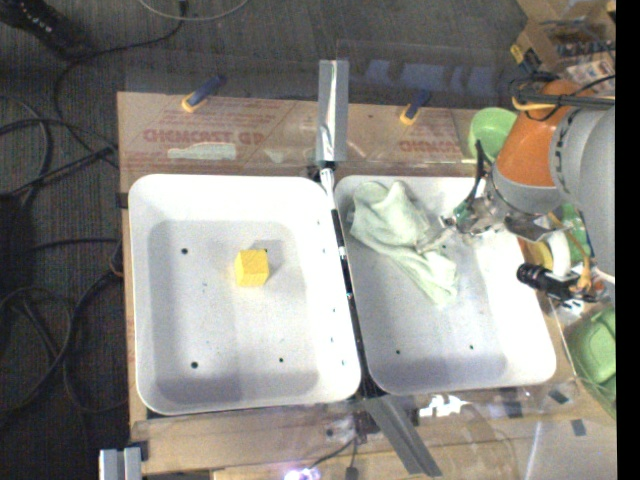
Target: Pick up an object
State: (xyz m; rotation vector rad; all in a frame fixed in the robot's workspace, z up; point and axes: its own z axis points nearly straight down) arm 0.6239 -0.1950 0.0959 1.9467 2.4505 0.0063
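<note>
Pincer (447, 223) at the pale green cloth (402, 233) in the right bin (500, 353) — grip state cannot be told; limp fabric may slip free on lifting.

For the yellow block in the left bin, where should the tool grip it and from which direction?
Grip the yellow block across two opposite flat side faces, coming straight down from above. It is a small cube resting flat on the left bin floor, well away from the walls and with nothing beside it, so both sides look reachable; turning the tool to match its slight rotation would likely help.
</note>
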